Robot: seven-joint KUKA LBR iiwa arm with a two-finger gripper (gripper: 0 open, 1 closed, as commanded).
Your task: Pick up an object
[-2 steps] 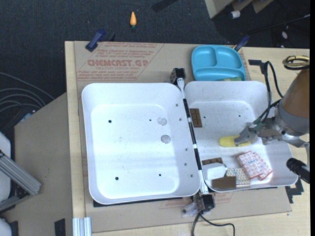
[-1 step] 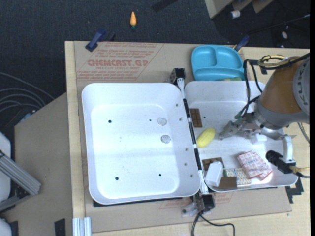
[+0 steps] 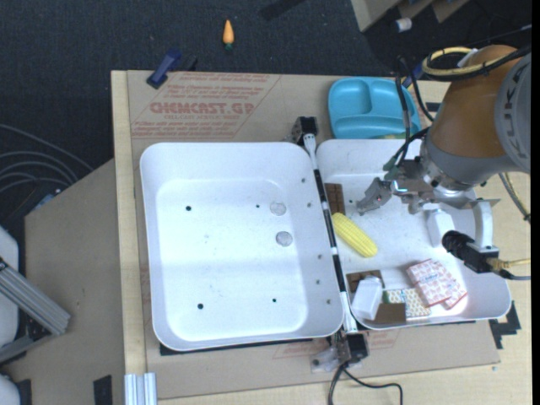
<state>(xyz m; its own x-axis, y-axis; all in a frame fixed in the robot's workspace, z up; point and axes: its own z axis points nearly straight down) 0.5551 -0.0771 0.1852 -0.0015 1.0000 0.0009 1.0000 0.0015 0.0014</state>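
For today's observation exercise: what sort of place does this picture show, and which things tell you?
Probably a robotics lab test bench: a robot arm reaches over two white bins, cables trail on dark carpet, and toy corn serves as a practice object.

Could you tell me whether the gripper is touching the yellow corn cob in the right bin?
Apart. In the camera view, the gripper hangs above and to the right of the yellow corn cob, with a strip of bare white bin floor plainly between them.

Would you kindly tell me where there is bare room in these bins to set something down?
The left bin offers open white floor between its walls. The right bin is crowded: the corn cob beside the divider, packets along the near edge, the gripper above the far part.
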